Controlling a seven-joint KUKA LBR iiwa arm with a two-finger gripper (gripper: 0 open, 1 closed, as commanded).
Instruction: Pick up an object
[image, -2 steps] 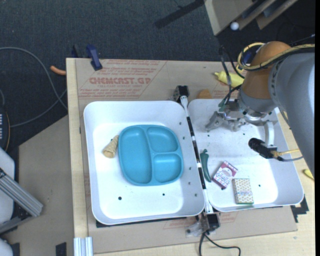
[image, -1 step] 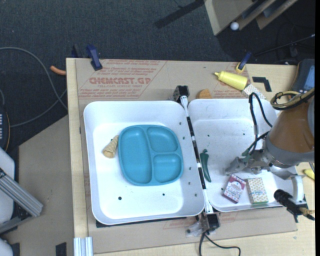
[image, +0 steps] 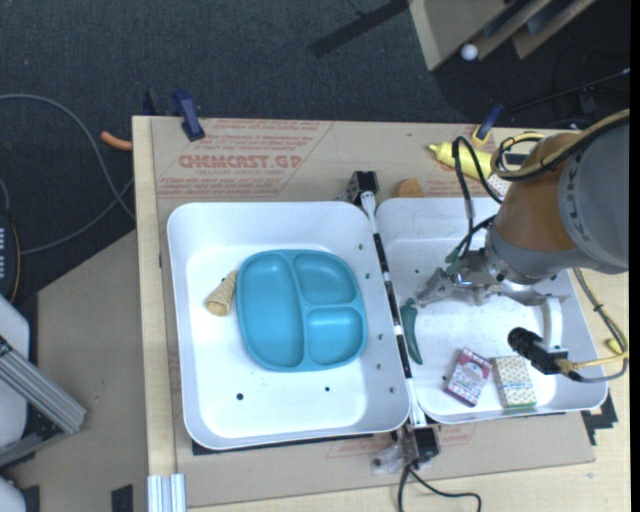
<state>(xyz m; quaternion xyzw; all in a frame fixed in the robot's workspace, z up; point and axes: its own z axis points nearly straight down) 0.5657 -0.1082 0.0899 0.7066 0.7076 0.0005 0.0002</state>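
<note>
The gripper (image: 440, 287) is seen low in the right bin (image: 430, 225), right of centre in the frame, fingers spread and nothing pinched. The approach step is judged in hand. The nearest object, a green pepper (image: 410, 333), lies just below-left; a lower-left shift, descent and closing are called for.

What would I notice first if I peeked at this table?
The big blue divided plate sitting in the middle of the left bin, with a small tan cone lying against its left edge. Next, the grey arm with its orange band reaching over the right bin, its gripper near the bin's middle. Two little packets lie side by side at that bin's front.
</note>
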